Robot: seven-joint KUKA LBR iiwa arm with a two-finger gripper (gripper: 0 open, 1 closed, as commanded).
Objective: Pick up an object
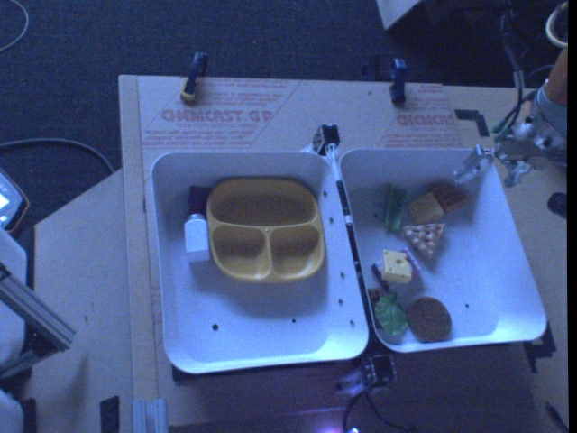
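My gripper (pixel 490 170) hangs over the far right corner of the right bin (pixel 505 242), its fingers spread open with nothing between them. Below and left of it in that bin lie a brown-and-orange block (pixel 436 202), a green vegetable piece (pixel 394 207), a pizza slice (pixel 425 239), a yellow cheese wedge (pixel 395 266), a green leaf (pixel 390 315) and a round brown patty (pixel 429 318). The block is the nearest of these to the gripper.
The left bin (pixel 180 314) holds a yellow divided plate (pixel 266 228), a small white bottle (pixel 196 236) and a dark object (pixel 198 197) behind the bottle. Clamps (pixel 192 78) (pixel 398 79) stand at the board's far edge. Cables hang at the right by the arm.
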